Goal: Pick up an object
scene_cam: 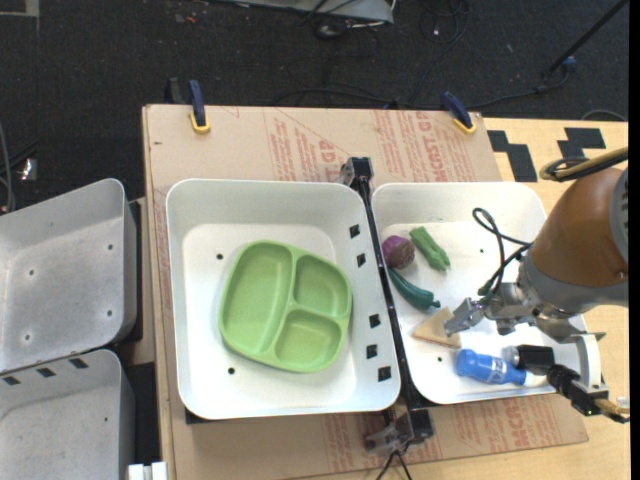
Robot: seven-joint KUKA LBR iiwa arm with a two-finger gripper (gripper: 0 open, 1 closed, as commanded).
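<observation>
Several small objects lie in the right bin (455, 211). A purple round piece (399, 252) and a green oblong piece (431, 247) sit near its back left. Below them lies a teal curved piece (410, 288), then a tan wedge (433, 329) and a blue bottle-shaped object (488, 367) at the front. My gripper (463, 320) reaches in from the right, low over the bin. Its tip is just right of the tan wedge and above the blue object. Nothing visibly hangs from it.
The left bin (190, 268) holds a green divided plate (285, 306). A black divider bar (375, 268) runs between the bins. The arm's orange band (590, 228) and grey wrist cover the right bin's right side. A cable (495, 230) loops over the bin.
</observation>
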